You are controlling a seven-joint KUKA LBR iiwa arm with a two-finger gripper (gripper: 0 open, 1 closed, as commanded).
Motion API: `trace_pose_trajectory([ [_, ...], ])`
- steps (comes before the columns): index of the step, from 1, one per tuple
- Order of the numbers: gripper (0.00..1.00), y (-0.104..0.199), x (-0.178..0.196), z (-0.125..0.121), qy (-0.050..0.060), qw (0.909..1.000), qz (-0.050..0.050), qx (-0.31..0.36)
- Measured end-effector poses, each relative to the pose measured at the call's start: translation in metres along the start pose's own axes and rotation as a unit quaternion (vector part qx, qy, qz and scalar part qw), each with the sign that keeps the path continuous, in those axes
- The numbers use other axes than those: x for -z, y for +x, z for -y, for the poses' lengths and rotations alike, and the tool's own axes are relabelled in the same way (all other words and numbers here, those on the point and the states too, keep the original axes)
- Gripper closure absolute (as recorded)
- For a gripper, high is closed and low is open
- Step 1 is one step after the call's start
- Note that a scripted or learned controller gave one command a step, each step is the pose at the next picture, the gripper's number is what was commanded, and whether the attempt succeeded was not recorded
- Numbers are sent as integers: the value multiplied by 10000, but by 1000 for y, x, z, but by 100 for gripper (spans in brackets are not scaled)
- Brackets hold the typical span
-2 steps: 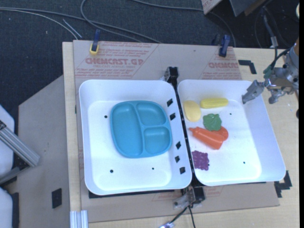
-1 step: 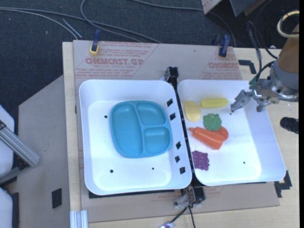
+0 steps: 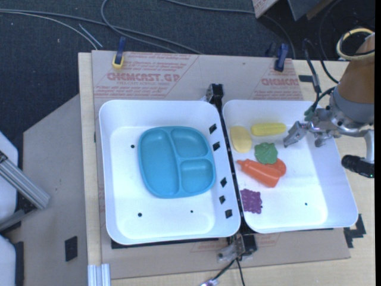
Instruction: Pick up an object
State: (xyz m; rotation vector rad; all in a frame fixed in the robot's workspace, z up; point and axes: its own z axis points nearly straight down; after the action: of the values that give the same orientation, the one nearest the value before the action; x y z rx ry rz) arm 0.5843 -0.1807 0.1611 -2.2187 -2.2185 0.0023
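Toy food lies in the left part of the right bin (image 3: 315,183): a pale yellow piece (image 3: 240,139), a yellow corn-like piece (image 3: 268,128), a green leafy piece (image 3: 266,153), an orange carrot (image 3: 262,172) and purple grapes (image 3: 251,201). My gripper (image 3: 302,130) hangs over the upper middle of that bin, just right of the yellow corn-like piece and apart from it. Its fingers are spread and nothing sits between them.
The left bin (image 3: 119,219) holds a blue divided plate (image 3: 177,161). A black divider with clips (image 3: 221,159) runs between the bins. Cables cross the dark floor behind the bench. The right half of the right bin is bare white floor.
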Motion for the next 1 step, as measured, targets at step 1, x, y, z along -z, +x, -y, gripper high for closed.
trace_pose_trajectory([
  [1, 0, -3, -44, -6, -2, 10000, 1, 2],
])
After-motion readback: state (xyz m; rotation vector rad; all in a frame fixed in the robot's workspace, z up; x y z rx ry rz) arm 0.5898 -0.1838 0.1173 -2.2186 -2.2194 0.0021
